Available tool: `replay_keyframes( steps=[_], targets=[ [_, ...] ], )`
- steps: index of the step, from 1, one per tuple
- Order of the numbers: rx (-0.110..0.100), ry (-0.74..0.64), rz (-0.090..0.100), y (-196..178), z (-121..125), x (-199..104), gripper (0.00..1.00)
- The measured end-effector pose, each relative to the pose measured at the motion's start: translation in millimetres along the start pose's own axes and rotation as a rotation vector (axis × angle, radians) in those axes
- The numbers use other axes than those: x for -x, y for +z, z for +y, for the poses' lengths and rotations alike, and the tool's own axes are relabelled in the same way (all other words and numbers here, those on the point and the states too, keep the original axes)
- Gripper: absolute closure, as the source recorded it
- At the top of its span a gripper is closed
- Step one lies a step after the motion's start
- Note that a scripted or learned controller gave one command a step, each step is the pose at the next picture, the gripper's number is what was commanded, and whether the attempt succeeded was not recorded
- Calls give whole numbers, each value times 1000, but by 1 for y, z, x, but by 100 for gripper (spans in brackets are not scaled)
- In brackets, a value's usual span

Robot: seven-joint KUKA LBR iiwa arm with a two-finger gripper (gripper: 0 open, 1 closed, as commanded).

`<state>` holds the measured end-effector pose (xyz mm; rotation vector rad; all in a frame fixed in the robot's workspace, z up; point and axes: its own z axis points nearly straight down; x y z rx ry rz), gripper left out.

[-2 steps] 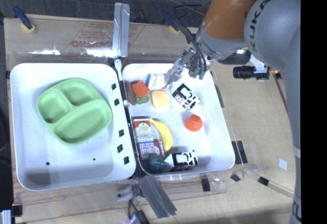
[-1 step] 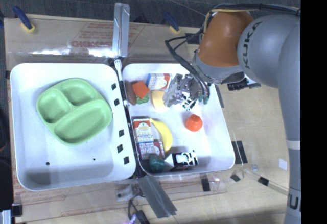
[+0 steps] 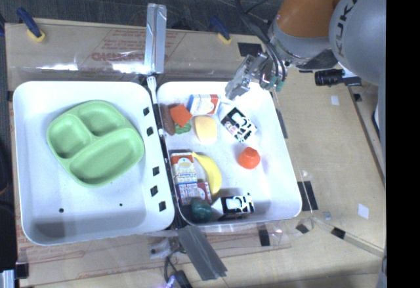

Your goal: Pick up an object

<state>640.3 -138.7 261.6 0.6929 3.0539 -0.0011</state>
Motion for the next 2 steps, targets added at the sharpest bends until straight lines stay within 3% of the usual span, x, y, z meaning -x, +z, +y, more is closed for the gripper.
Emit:
replay_keyframes(
  steps=[1,2],
  targets=[
    [-5,-54,24,147,25,-16,100],
    [3,-30,-2,37,61,-37,100]
  ],
)
